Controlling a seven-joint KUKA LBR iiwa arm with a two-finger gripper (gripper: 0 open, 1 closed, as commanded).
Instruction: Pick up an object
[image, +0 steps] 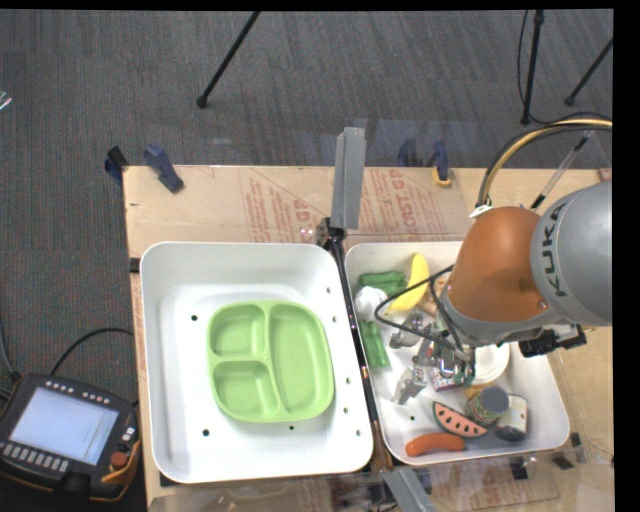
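Observation:
My gripper (405, 362) hangs low over the middle of the right bin (556, 402), its two grey fingers spread apart and open, with nothing visible between them. Below it to the right lie a watermelon slice toy (459, 419) and a red sausage (436, 444). A yellow banana (413, 283) and a green piece (380, 281) sit at the bin's far side. A long green stick (374, 345) lies just left of the fingers, along the bin's left wall. The orange band and wrist hide part of the bin's centre.
A small can (490, 405) and a white cup (492, 362) sit right of the gripper. The left bin (160, 300) holds a green divided plate (270, 360). A grey post (348, 185) stands behind the bins, and a pendant (65, 430) lies at the lower left.

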